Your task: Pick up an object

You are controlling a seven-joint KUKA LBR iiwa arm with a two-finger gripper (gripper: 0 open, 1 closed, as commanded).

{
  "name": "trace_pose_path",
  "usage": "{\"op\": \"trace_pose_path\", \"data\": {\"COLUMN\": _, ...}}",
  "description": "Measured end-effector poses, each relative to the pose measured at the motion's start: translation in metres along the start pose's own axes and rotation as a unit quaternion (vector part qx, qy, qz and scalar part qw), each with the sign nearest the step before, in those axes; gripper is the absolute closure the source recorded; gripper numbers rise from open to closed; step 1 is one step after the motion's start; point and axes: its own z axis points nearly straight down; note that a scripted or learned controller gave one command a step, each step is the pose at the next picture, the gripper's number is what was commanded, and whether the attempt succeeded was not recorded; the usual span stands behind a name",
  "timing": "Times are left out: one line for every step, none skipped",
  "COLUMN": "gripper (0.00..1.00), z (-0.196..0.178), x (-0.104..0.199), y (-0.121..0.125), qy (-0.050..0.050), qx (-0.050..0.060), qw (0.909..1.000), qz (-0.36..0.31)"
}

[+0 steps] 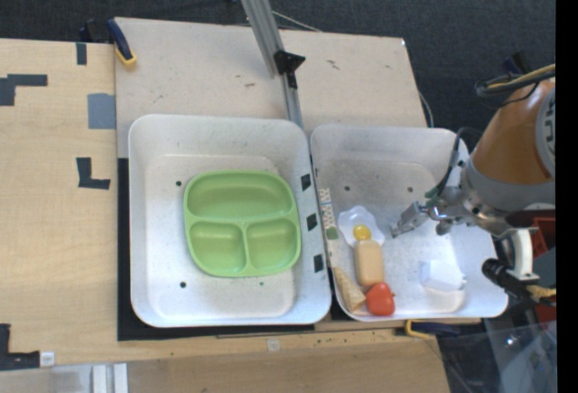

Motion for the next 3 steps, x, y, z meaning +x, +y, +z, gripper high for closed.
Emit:
{"op": "trace_pose_path", "data": {"gripper": 1.00, "z": -0.014, "x": 0.000, "y": 0.001, "qy": 0.000, "qx": -0.003, "qw": 1.0000, "qz": 0.000}}
{"op": "trace_pose_path", "data": {"gripper": 1.00, "z": -0.058, "x": 0.000, "y": 0.008, "qy": -0.001, "qx": -0.005, "qw": 1.0000, "qz": 0.000}}
{"op": "trace_pose_path", "data": {"gripper": 1.00, "z": -0.109, "x": -0.001, "y": 0.018, "qy": -0.002, "qx": -0.006, "qw": 1.0000, "qz": 0.000}}
